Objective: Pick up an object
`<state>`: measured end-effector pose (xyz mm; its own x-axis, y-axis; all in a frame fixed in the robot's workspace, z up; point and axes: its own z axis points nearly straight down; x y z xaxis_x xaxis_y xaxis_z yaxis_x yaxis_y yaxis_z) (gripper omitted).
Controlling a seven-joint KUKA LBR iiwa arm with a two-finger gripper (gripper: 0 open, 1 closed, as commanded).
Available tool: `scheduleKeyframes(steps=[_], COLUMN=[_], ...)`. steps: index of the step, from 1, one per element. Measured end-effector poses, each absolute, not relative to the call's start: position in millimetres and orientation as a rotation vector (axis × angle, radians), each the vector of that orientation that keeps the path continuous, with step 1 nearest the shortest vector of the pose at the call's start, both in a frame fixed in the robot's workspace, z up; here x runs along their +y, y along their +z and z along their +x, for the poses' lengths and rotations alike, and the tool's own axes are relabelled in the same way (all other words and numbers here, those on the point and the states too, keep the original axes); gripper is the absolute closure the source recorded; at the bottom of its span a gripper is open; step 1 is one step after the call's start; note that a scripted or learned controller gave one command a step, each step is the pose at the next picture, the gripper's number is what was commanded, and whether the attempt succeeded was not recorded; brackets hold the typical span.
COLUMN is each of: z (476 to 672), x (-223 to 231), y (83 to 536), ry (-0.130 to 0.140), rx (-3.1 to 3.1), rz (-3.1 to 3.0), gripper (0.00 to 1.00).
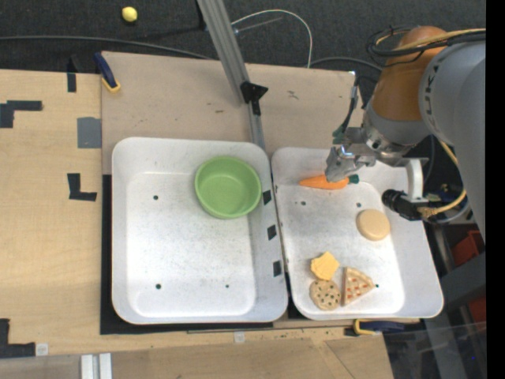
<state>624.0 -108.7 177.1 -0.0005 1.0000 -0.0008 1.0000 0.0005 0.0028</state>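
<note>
Your end effector [342, 166] sits low over the carrot [323, 182], at the far end of the right bin [410, 290]. Whether it is apart or clamped cannot be told from this angle, and no grip on the carrot is confirmed.

Risks noted:
- Contact falls near the carrot's thick end; its tapered, rounded body may roll or squirt out on closure.
- The bin's far wall is near and may obstruct the approach.
- The round biscuit [373, 225] and green bowl [228, 186] lie well apart and pose no interference.
</note>
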Motion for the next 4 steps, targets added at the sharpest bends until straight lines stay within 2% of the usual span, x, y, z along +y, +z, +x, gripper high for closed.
scheduleKeyframes(steps=[1,2,4], z=[625.1,625.2,639.7], x=[-104.8,-104.4,2.0], y=[240.2,240.1,216.7], ry=[0.005,-0.001,-0.001], rx=[2.221,2.223,2.231], rz=[2.216,2.22,2.216], gripper=[1.0,1.0,1.0])
